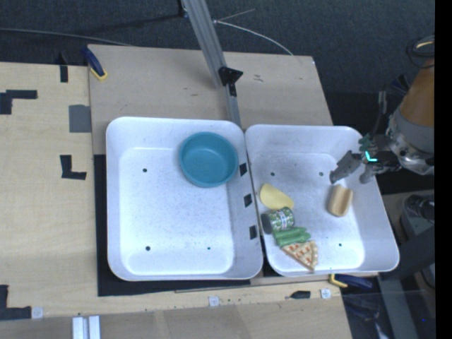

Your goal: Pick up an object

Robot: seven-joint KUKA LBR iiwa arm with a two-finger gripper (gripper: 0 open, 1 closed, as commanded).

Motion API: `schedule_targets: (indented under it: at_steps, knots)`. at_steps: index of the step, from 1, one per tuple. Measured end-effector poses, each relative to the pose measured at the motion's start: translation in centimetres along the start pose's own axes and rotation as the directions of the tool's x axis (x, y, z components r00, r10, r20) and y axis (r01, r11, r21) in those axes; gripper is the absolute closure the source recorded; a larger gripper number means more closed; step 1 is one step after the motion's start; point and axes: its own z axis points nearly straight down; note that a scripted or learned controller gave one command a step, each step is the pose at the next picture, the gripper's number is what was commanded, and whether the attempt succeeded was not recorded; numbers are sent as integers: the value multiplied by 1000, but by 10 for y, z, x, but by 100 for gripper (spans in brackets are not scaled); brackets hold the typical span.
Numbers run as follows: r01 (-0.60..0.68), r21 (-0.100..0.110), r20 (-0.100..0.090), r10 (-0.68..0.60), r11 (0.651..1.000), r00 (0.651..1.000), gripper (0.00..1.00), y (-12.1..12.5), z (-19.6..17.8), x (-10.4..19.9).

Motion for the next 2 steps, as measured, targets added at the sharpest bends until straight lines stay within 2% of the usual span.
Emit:
schedule_targets:
  at_steps: [1,2]
  knots:
    - [0,-1,0,0,1000,1000,0,0,0,0]
    - [-1,6,-1,1,1000,1000,0,-2,64,2]
